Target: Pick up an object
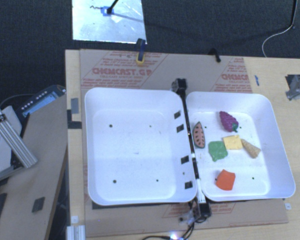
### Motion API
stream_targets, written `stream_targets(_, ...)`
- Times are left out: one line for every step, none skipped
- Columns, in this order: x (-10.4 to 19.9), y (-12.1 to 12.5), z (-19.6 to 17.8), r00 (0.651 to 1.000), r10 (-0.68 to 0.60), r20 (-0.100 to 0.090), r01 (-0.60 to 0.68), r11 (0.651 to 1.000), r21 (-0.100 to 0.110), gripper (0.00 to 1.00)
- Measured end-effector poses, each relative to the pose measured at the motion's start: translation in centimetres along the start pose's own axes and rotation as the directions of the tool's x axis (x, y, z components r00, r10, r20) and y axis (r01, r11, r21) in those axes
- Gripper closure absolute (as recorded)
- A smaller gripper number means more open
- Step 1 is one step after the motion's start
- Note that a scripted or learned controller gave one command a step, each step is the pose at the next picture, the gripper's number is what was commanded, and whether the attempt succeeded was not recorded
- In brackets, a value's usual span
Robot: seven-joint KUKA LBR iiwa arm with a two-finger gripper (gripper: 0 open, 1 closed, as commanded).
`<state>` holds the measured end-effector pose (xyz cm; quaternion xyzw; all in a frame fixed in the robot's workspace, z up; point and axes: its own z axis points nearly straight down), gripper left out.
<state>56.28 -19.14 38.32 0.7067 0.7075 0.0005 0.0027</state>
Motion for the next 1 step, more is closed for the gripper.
stream_targets(-1.59, 1.20, 1.45, 1.000, 0.001, 0.000, -0.001, 1.000, 0.001, 1.00)
